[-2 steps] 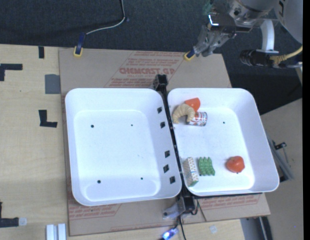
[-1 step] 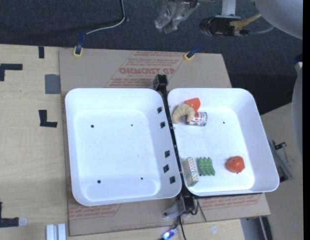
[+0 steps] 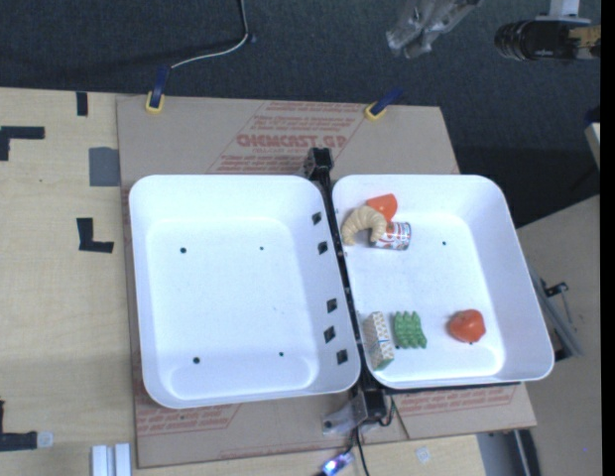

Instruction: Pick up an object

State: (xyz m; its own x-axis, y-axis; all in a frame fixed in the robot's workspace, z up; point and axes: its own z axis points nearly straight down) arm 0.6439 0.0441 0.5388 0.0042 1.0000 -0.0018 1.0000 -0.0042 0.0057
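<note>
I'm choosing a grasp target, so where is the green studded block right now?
The green studded block lies near the front of the right bin, touching a small patterned box on its left, with a red object apart on its right.

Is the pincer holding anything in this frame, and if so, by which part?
Nothing is held. The pincer hangs above the bench, beyond the bins, with nothing between its fingers; the objects lie in the right bin.

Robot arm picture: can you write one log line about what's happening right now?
gripper: high above bench, beyond bins, holding nothing | right bin: croissant, can, green block, red toy | pick: not started
</note>
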